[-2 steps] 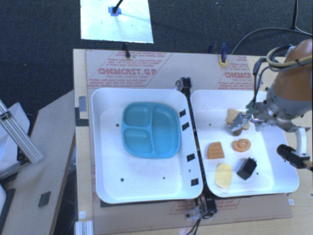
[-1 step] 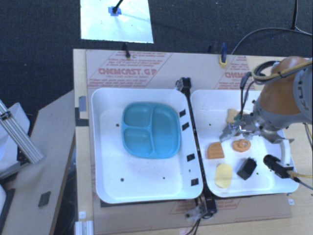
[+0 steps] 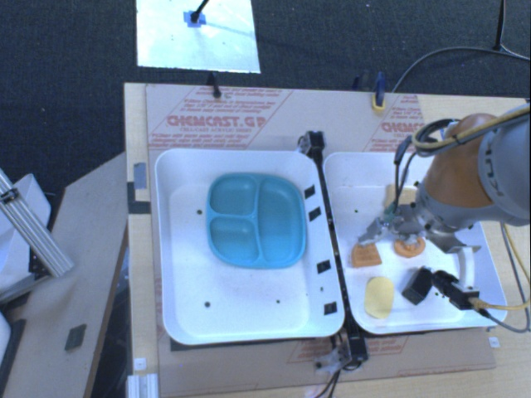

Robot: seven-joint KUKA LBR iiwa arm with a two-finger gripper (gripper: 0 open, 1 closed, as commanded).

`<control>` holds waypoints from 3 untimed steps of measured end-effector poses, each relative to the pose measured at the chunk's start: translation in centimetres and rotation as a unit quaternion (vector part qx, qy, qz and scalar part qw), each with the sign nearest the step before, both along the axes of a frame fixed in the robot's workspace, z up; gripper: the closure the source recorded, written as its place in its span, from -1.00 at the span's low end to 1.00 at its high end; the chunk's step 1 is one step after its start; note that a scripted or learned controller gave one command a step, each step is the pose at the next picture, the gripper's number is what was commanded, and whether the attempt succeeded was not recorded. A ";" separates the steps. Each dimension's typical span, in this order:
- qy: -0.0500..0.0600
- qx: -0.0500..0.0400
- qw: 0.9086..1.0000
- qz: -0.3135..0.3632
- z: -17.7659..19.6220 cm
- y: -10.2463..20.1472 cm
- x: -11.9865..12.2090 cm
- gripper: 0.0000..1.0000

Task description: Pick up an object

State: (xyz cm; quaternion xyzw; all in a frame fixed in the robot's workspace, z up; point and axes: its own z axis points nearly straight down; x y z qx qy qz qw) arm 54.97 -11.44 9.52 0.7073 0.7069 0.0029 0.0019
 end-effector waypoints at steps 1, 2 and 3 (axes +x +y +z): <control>-0.004 0.001 1.000 0.001 1.5 0.1 0.3 1.00; 0.002 -0.001 1.000 0.001 6.2 -0.5 -0.3 1.00; 0.001 -0.001 1.000 0.003 12.5 -0.3 -0.3 1.00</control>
